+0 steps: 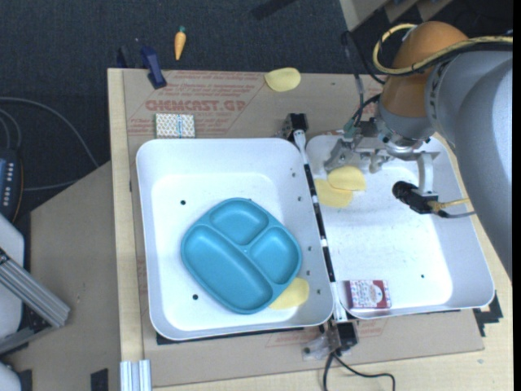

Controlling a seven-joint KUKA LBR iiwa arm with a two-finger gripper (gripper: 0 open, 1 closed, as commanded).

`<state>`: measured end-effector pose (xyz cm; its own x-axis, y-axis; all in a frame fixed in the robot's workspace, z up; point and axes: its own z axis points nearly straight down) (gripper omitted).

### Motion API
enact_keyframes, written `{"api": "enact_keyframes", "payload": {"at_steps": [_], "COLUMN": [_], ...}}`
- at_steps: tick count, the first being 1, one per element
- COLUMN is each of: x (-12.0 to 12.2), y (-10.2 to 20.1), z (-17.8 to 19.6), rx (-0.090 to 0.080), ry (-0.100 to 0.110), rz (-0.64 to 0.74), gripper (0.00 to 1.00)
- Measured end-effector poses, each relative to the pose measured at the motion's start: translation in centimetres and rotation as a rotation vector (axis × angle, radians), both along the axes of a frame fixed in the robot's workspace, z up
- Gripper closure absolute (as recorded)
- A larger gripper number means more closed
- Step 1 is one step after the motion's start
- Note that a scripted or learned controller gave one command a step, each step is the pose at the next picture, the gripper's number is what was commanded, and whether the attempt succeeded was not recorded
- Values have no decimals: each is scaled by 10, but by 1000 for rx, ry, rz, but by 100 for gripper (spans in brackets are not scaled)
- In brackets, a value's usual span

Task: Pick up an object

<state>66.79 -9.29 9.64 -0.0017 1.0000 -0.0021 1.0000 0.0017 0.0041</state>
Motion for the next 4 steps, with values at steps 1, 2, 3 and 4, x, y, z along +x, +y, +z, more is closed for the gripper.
{"api": "enact_keyframes", "payload": {"at_steps": [1, 2, 3, 4], "x": [-2, -1, 0, 0], "y": [1, -4, -3, -3], "z": [-12, -11, 0, -1], "rx": [2, 1, 0, 0], "ry": [6, 4, -1, 0], "rz": [-1, -2, -1, -1], "gripper": [0, 0, 100, 0]}}
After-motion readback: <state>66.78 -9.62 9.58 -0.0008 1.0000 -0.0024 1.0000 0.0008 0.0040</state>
